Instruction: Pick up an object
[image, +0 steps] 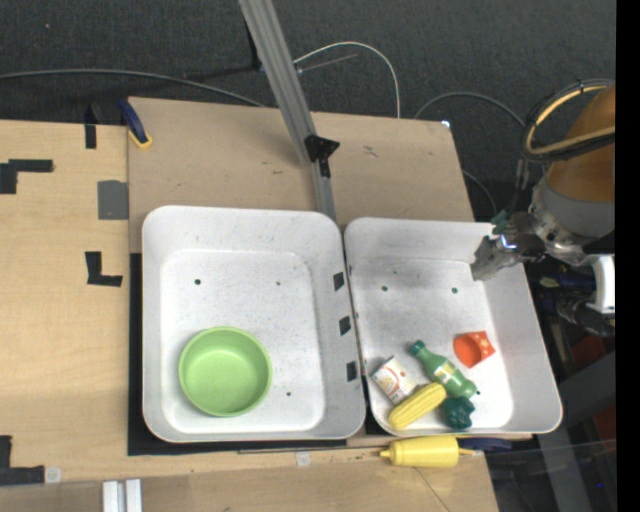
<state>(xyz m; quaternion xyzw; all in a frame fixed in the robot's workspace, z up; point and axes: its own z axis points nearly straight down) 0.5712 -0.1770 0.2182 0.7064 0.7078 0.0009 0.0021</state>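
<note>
Bench top (60, 300) of pale wood, with a brown board (230, 150) beneath two shallow white bins and dark floor with cables behind.

Left bin (240, 235): one green bowl (225, 371), upright, near the front left corner.

Between the bins: a grey metal pole (285, 85) running up and away from the rear edge.

Right bin (420, 260): a cluster of items in the front half. A small white jar with a red label (392, 380) lies on its side, just beside a yellow corn cob (416, 405). A green bottle (443, 371) lies tilted, touching the corn cob at its lower end. A dark green lump (459, 414) sits just beside the bottle's base. An orange-red piece (474, 348) lies apart, nearer the right wall.

Outside the right bin, against its front rim: a yellow squeeze bottle (424, 452) on its side.

Far right: the arm (580, 170), with its gripper (492, 256) over the bin's rear right corner, well apart from the cluster. Whether its fingers are open or closed cannot be told; nothing is seen between them.
</note>
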